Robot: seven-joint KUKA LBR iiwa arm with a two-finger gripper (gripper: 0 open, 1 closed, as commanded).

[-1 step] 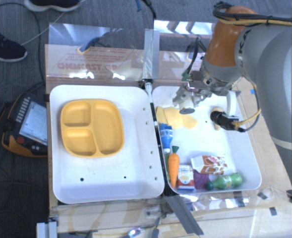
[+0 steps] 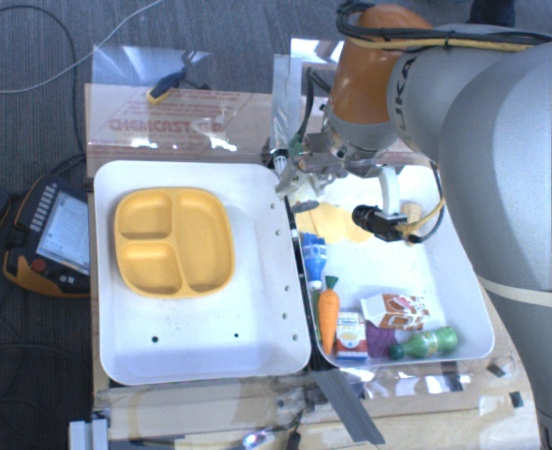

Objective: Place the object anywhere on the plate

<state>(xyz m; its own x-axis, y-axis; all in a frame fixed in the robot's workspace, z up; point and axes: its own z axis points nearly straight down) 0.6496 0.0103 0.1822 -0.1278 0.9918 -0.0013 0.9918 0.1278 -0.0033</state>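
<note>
A yellow plate (image 2: 174, 241) with three compartments lies in the left bin (image 2: 201, 345), and nothing rests on it. My gripper (image 2: 297, 191) hangs low at the far left corner of the right bin (image 2: 444, 251), close to the wall between the bins. Just to its right, a flat pale yellow object (image 2: 336, 221) lies on the bin floor, partly hidden by the wrist. Along the right bin's left and near sides lie a blue and white tube (image 2: 312, 259), a toy carrot (image 2: 327, 318), a small carton (image 2: 351, 336), a white and red packet (image 2: 402, 309), a purple item (image 2: 380, 337) and a green bottle (image 2: 427, 342).
The big grey arm with its orange band (image 2: 369, 73) covers the right bin's far right part. A black cabled part (image 2: 379, 221) juts from the wrist. A cardboard sheet (image 2: 177, 120) lies behind the left bin; a handheld pendant (image 2: 51, 237) sits left of the bench.
</note>
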